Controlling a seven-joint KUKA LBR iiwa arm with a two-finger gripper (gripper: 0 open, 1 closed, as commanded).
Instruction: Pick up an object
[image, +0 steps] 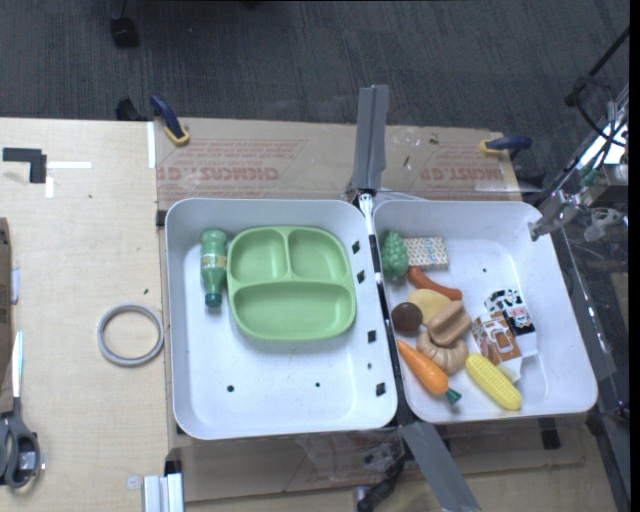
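I cannot tell how my jaws are standing. The toy food is lying in the right shallow white plastic bin (560, 300): a yellow corn cob (494, 382) is resting near the front wall, an orange plastic carrot (424, 368) is lying just left of it, and a hot dog in a tan bun (447, 324) is sitting between them. A divided green plastic plate (292, 283) is occupying the left white bin (280, 395), with a small green bottle (213, 266) lying beside it.

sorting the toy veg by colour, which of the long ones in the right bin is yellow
The corn cob, lying at the near right of the food pile. The carrot beside it is orange with a green tip.
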